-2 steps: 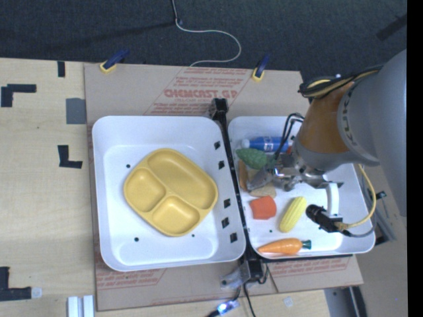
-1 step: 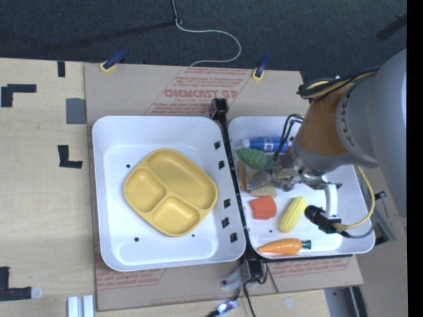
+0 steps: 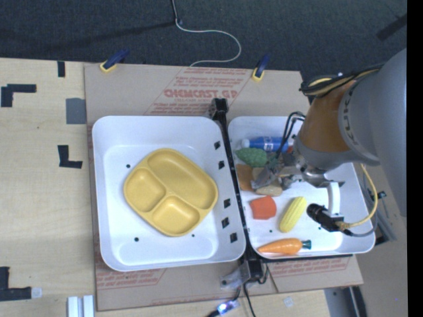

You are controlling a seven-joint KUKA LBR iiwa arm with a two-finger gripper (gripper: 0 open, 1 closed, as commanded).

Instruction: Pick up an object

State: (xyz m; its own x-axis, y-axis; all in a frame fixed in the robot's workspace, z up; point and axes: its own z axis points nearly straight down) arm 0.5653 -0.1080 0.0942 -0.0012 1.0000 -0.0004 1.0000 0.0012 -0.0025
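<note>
We see the pincer (image 3: 272, 177) lowered into the right bin (image 3: 357, 246), down among the toy foods by the divider. It sits over a small tan piece (image 3: 269, 190) and beside a green leafy piece (image 3: 252, 156), but we cannot tell whether it is apart or together, or whether anything sits in it; the wrist hides that.

We judge these objects to be light, hollow plastic or soft foam play food. They should weigh little, yet their smooth, rounded skins may slip. The corn cob (image 3: 292, 214) and the carrot (image 3: 283, 246) are long and thin, so we would take them across the middle, at right angles to their length. The red-orange piece (image 3: 264, 207) is squat and blocky, and looks the easiest to take by its flat sides. The blue-and-white bottle (image 3: 266, 142) lies on its side against the far wall, where there is scant room.

Counting, we find two white bins on the surface: the left bin (image 3: 112, 243) bears one yellow divided tray (image 3: 170, 191). The right bin bears one bottle, one green piece, one tan piece, one red-orange piece, one corn cob and one carrot, six in all as far as we can make out.
</note>
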